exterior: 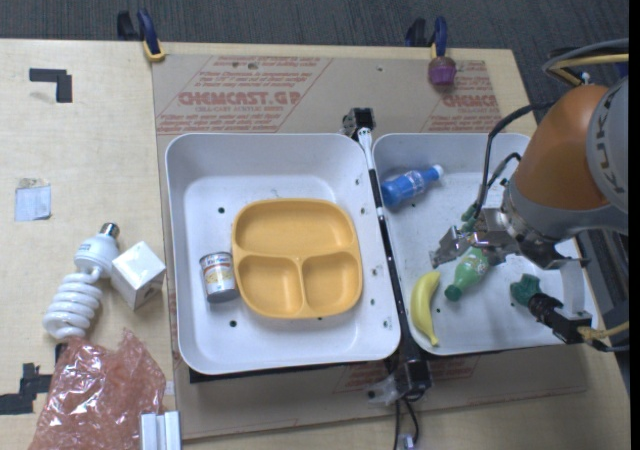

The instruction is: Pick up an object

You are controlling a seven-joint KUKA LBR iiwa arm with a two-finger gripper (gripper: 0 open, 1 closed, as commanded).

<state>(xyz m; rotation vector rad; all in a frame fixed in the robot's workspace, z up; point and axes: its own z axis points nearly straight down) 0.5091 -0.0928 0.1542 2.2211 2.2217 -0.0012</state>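
The tool [468, 246] sits low in the right bin [497, 330], directly over the green bottle [468, 271], which lies tilted near the bin's middle; whether it is wide, narrow or holding the bottle I cannot tell. Beside the bottle, toward the bin's front-left corner, lies a banana [425, 306], and a blue bottle [407, 185] rests near the back-left corner. In the left bin [190, 238] a yellow tray [297, 257] with 3 compartments fills the middle, a small can [217, 276] touching its left edge.
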